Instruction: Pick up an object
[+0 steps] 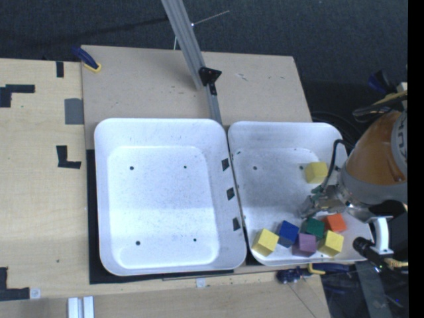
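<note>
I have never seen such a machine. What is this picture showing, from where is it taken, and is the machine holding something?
One camera looks down from above at a slant. The grey and orange shape is a robot arm reaching in from the right. Its gripper is low inside the right bin, among small blocks: a yellow block apart, then an orange block, green block, blue block and purple block. The left bin lies beside it. Whether it holds anything, I cannot tell.
</note>
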You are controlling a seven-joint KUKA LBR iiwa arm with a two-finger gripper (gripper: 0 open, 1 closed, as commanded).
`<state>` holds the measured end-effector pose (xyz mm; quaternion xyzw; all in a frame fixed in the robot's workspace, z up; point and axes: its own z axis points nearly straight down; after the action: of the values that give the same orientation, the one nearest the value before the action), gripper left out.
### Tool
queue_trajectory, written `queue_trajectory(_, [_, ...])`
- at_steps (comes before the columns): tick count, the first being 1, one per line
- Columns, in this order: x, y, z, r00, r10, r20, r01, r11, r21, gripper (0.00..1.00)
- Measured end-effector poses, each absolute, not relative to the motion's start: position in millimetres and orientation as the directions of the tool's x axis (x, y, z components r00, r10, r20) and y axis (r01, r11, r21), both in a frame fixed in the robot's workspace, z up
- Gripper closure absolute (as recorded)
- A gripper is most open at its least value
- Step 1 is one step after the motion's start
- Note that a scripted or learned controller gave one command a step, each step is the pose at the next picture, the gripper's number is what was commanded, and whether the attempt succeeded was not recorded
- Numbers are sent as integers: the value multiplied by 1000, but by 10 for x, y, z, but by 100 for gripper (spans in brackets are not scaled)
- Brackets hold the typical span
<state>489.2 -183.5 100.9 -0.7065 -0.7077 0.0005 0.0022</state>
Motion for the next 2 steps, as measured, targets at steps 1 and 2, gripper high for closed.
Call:
queue_trajectory(1, [4953,-1834,1440,-2,1000,-1,1000,2,2,100])
queue_trajectory(2, [4916,-1831,2054,-2,1000,-2,1000,2,5,100])
